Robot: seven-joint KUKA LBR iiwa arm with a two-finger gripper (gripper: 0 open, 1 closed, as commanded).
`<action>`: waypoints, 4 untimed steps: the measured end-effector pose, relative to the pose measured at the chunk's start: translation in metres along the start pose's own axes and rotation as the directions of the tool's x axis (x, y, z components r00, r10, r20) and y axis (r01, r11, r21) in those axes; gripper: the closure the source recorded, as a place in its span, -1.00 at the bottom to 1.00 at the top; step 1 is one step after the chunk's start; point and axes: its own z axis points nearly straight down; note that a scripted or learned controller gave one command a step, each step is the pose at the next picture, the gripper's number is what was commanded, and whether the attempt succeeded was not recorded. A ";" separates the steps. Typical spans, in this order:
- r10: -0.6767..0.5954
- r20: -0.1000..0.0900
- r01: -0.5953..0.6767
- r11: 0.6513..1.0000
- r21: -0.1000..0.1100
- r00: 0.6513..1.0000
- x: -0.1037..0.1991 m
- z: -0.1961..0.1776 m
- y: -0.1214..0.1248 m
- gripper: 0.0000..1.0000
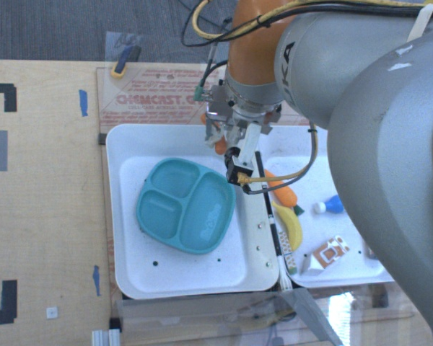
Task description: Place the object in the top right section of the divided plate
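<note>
The teal divided plate [185,205] lies in the left white bin [130,265], with one large section and two smaller ones, all bare. My gripper [219,143] hangs just past the plate's far right rim, near the bin's back wall. A small orange object [219,148] shows between its fingertips, and the gripper is shut on it. Most of that object is hidden by the gripper body.
The right bin [353,269] holds an orange carrot [283,193], a yellow banana [291,226], a small blue and white bottle [330,206] and a little carton [328,253]. The ridge between the two bins [268,236] runs right beside the plate. The arm fills the upper right.
</note>
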 end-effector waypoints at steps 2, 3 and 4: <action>-0.152 -0.001 0.152 0.988 -0.007 0.988 0.035 -0.077 -0.029 1.00; -0.230 0.000 0.230 0.973 -0.007 0.973 0.036 -0.126 -0.033 1.00; -0.135 0.000 0.135 0.991 -0.001 0.991 0.038 -0.108 -0.105 1.00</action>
